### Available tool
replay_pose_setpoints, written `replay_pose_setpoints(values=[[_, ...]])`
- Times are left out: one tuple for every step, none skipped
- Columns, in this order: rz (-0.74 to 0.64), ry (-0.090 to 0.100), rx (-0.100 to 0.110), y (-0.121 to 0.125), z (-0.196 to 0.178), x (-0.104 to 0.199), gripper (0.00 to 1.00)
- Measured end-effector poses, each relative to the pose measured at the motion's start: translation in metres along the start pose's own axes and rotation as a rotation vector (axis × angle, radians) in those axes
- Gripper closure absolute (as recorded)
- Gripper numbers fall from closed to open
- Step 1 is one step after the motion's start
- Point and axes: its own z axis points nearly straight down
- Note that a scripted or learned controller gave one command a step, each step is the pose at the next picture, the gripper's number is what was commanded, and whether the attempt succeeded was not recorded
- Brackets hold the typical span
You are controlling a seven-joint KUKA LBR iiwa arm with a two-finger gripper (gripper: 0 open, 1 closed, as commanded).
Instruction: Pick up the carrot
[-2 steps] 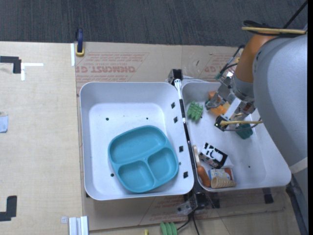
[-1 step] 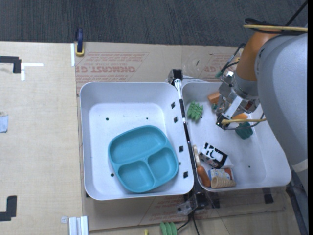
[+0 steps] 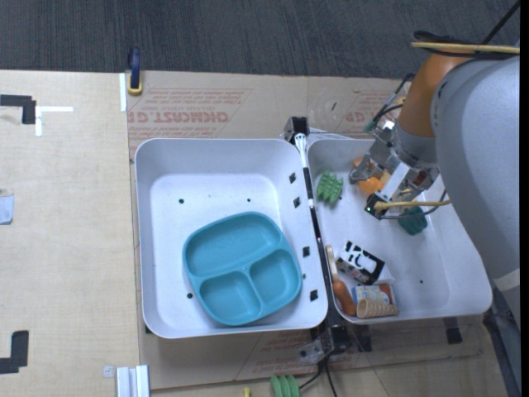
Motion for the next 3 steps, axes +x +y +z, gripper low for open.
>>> replay_pose_setpoints(values=[[-0.007,-0.004,0.001,-0.0002,-0.0089,-0.0002,1.00],[-0.006,-0.004,0.002,-0.0004,-0.0086,-0.0001,0.00],[-0.012,-0.007,0.002,-0.0004,-0.0176,-0.0003,1.00]])
